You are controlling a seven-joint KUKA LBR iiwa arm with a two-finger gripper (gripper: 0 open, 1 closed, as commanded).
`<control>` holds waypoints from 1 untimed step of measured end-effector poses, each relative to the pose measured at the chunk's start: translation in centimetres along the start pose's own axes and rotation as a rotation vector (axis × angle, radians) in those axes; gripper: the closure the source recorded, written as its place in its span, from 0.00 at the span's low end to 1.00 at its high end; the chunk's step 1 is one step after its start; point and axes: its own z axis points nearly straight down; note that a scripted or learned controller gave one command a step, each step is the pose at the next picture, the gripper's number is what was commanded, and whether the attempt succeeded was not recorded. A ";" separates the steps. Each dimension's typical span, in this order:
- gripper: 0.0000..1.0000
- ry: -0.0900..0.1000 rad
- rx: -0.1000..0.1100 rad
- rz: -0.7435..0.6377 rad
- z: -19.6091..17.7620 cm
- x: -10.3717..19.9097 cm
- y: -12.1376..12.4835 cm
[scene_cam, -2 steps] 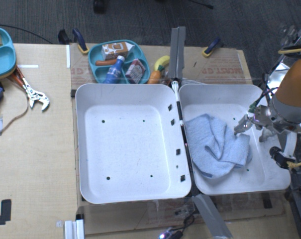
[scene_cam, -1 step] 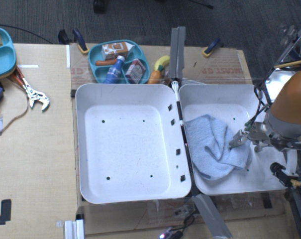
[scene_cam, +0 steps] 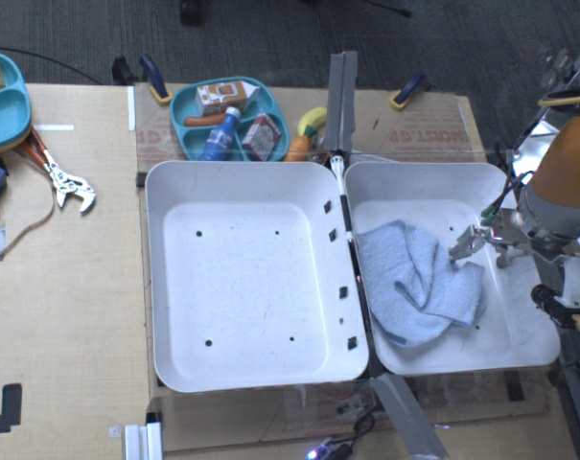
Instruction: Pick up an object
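At frame right, my gripper (scene_cam: 470,242) — jaw state I cannot tell — hovers beside the blue cloth (scene_cam: 414,281); next, descend and pinch.

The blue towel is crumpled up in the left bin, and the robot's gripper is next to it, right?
Not quite. The blue towel lies crumpled in the right bin, not the left bin, as the camera view shows. The rest holds: the gripper is right beside the towel, at its right edge.

Bright even light, soft shadows, sharp pic, slight glare
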 end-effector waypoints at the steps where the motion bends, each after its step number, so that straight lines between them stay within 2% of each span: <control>1: 0.00 0.005 0.004 -0.023 0.6 -0.7 -4.3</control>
